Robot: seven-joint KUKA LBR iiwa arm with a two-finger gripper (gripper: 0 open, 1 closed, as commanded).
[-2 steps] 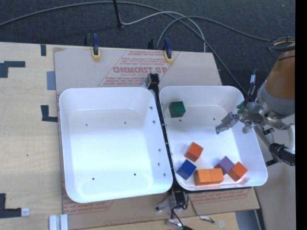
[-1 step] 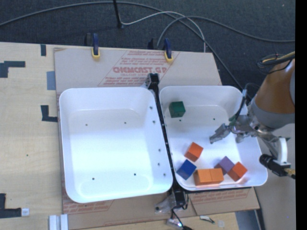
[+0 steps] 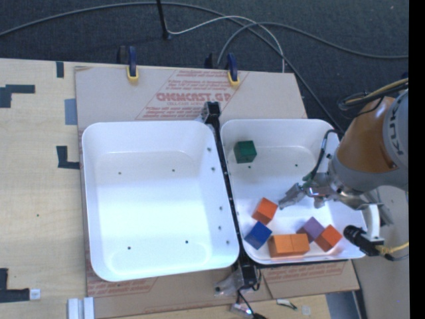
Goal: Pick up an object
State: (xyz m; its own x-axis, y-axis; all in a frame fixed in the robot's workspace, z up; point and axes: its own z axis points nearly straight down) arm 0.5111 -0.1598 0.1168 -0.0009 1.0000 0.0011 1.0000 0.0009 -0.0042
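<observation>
The right bin (image 3: 279,131) holds several blocks. A green cube (image 3: 245,151) sits alone near its far left corner. Along the near side lie an orange cube (image 3: 265,211), a blue cube (image 3: 258,234), a wide orange block (image 3: 289,244), a purple cube (image 3: 311,228) and a red-orange cube (image 3: 328,238). My gripper (image 3: 303,197) hangs over the right bin's middle right, just right of the orange cube and above the purple one. It is open, its fingers are spread, and nothing lies between them.
The left bin (image 3: 89,178) adjoins the right one along a black divider (image 3: 222,178). Both rest on a cardboard sheet (image 3: 186,92) held by two clamps. Cables cross the dark floor behind. The arm's orange band (image 3: 362,141) overhangs the right bin's right rim.
</observation>
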